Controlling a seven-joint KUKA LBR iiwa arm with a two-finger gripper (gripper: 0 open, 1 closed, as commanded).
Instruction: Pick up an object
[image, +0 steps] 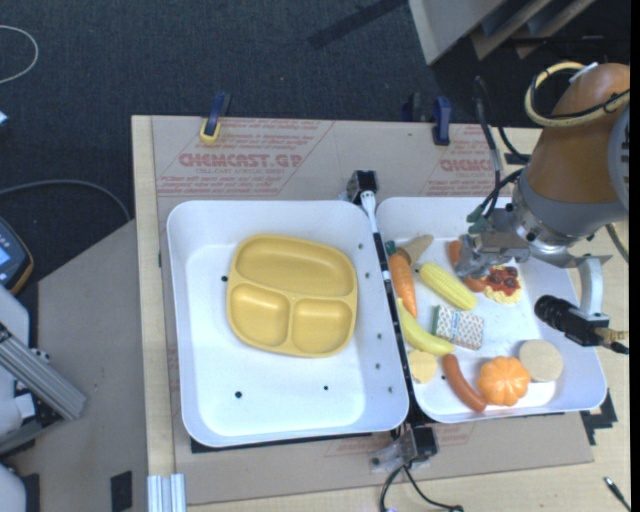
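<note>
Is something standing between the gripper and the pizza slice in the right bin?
Nothing visible does. The gripper hangs directly over the pizza slice, partly covering it. The corn cob lies close beside, to its left in the view, not between them.

Toy food crowds the right bin (590, 395), while bare floor rings the yellow tray (292, 294), seemingly unobstructed.
</note>
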